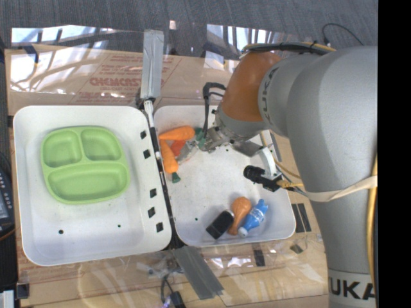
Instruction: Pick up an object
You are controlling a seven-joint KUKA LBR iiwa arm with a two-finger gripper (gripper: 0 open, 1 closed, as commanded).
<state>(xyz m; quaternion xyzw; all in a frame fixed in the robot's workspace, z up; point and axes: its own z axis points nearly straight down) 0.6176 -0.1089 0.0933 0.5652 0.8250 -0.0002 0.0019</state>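
Orange carrots (172, 147) lie smooth and tapered at the right bin's (282, 233) left wall; the gripper (192, 147) sits beside them, half hidden by the arm; jaw state unclear.

two white bins (38, 236), one green divided plate (83, 165), two carrots (176, 134), one bottle (254, 217), one black block (219, 224)

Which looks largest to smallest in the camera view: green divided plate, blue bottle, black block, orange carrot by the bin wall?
1. green divided plate, by far the largest.
2. orange carrot.
3. blue bottle and black block look close in size; I would not rank them.
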